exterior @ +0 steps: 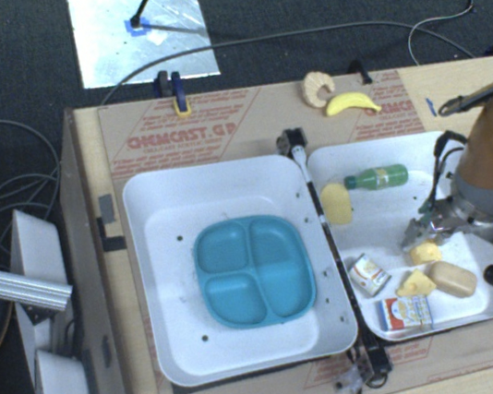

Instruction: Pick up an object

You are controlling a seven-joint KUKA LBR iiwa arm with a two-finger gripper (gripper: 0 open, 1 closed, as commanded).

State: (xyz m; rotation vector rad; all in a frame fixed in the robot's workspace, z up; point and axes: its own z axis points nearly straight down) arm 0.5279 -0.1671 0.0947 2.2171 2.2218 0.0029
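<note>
While the tool [425,231] is hanging low in the right bin [366,157], the nearest candidate for pickup, a small yellow lump [424,253], is lying just below the tool tip, at about the bin's 4 o'clock. Whether the tool is touching the lump, and how far the tool is open, cannot be told at this resolution; nothing is visibly sitting in its grip, so the lump is being treated as not yet held.

Other loose items are crowding this corner, which is limiting the approach:
- a tan oval block [454,278] is lying at the lump's 4 o'clock, just beside it;
- a yellow wedge [416,284] is resting at the lump's 6 o'clock, touching the tan block;
- a printed carton [404,312] is lying flat at the bin's 6 o'clock edge;
- a small wrapped pack [366,273] is sitting at the lump's 9 o'clock, near the divider.

Farther off, a green bottle [379,178] is lying on its side at the bin's 12 o'clock, with a pale yellow fruit [336,203] at its 8 o'clock.

The left bin [155,207] is holding a blue divided plate [254,270]. A banana [352,104] is lying on the worktop [243,117] beyond the bins.
</note>
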